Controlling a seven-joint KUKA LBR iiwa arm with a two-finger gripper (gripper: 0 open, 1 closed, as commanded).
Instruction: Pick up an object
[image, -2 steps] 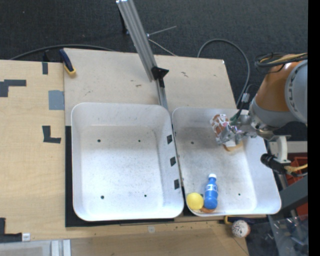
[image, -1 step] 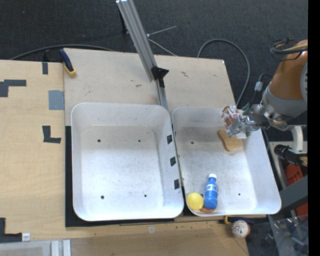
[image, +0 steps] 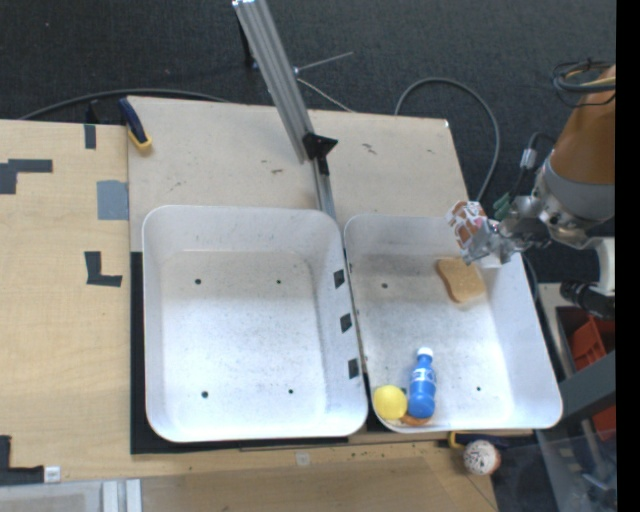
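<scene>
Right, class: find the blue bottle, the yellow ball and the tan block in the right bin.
blue bottle (image: 421, 388), camera view, on its blue body.
yellow ball (image: 389, 402), camera view, on its middle.
tan block (image: 461, 280), camera view, on its top face.

place: robotics lab | cues: 2 white bins, taped bench, cables
</scene>
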